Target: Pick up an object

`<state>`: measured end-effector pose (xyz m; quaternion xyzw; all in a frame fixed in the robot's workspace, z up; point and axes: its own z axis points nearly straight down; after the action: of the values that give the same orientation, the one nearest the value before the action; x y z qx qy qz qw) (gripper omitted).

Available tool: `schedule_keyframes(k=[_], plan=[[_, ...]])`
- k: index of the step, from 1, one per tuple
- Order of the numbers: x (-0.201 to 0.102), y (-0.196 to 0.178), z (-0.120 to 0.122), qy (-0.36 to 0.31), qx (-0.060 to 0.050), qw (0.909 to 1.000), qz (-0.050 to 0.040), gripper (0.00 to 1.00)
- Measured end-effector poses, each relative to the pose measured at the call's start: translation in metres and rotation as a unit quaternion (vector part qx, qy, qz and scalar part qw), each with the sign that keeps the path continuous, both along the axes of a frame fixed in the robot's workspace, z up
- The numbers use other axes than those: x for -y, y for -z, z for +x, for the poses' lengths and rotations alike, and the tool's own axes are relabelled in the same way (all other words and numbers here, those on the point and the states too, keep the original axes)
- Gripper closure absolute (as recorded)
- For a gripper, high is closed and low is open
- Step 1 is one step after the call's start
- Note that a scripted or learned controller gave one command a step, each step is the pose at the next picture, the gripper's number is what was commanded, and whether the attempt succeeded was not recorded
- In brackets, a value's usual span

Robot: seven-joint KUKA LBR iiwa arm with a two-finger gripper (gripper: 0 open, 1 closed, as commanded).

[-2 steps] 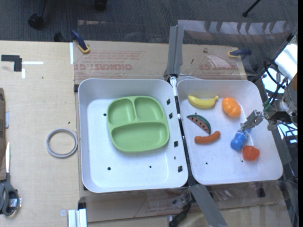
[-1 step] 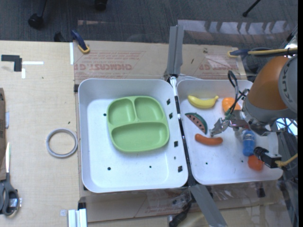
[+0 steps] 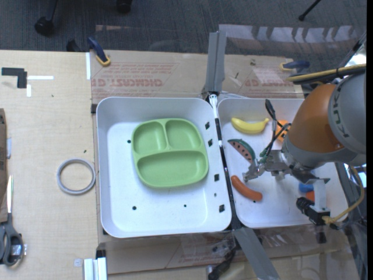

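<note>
Arm reaching in from right over right bin, wrist low above bin floor. Gripper down near bin middle, tips just above and beside hot dog, below watermelon slice. Fingers look slightly spread with nothing between them, though metal blurs against white floor, so only probable. Banana lying toward far wall of same bin, well apart from gripper; something orange beside it, mostly hidden behind arm. Left bin holding green divided plate, untouched. Likely target: hot dog. Risks as judged: tips landing on one end of hot dog rather than across it, rolling it off on the slick floor; closing above it and coming up with air; watermelon slice close enough to get nudged or pinched along. Bench: pale wood at left, cardboard under bins. Tape ring and scissors on wood, clear of the work. Dark carpet and chair base beyond bench.
</note>
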<state>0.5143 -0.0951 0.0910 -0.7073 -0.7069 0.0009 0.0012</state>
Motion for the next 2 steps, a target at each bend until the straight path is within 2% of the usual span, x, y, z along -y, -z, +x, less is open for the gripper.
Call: schedule_keyframes(k=[1, 2], plan=[[0.022, -0.0058, 0.1266, -0.002, 0.001, 1.0, -0.0011, 0.0], [0.022, -0.0148, 0.1267, -0.004, 0.0, 1.0, -0.0023, 1.0]])
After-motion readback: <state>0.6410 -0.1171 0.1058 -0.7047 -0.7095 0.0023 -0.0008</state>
